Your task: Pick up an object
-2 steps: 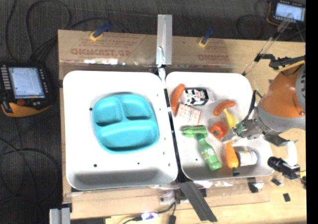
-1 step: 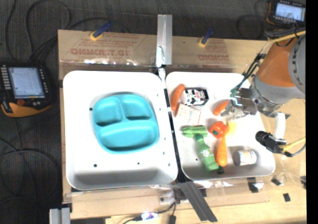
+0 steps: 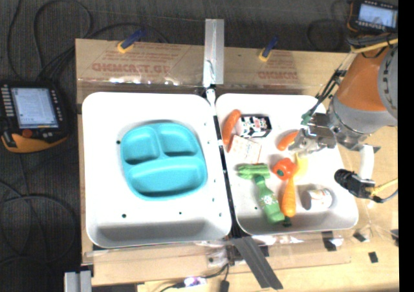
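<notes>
Right bin [image 3: 246, 219]: toy carrot [image 3: 288, 197], tomato [image 3: 283, 168], green bottle [image 3: 266, 195], red pepper [image 3: 230, 125], all close-packed. End effector [image 3: 309, 140] hovers at the bin's right side; its opening cannot be told. Advice: descend on the carrot, clear of neighbours.

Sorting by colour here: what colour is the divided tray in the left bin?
Turquoise blue; the tray shows clearly in the camera view.
</notes>
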`<state>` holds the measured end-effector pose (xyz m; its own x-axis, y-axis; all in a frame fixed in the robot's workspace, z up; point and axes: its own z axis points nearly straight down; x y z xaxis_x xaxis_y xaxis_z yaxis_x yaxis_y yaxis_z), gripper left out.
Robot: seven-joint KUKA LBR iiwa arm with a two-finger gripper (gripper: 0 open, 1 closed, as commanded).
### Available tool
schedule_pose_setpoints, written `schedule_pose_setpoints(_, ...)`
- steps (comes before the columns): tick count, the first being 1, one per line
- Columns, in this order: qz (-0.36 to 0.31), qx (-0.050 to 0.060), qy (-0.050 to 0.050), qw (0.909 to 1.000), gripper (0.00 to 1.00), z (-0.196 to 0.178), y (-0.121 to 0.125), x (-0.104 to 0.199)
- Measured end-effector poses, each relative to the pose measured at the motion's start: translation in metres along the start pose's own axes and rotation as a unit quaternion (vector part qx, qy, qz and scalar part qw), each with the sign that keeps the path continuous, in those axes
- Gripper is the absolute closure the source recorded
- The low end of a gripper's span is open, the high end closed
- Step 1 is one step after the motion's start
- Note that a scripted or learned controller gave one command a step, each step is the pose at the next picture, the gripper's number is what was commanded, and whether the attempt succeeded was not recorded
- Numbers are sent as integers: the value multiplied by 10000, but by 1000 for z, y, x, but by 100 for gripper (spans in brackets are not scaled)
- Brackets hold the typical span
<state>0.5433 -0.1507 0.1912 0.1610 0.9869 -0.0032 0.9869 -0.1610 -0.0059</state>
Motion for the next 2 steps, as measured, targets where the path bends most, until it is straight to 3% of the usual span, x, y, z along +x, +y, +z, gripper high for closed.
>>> schedule_pose_setpoints(1, -1344, -28, -10, 9909, 100, -34, 32, 40)
schedule_pose_setpoints(2, -2652, -28, -8, 9642, 100, -38, 102, 135)
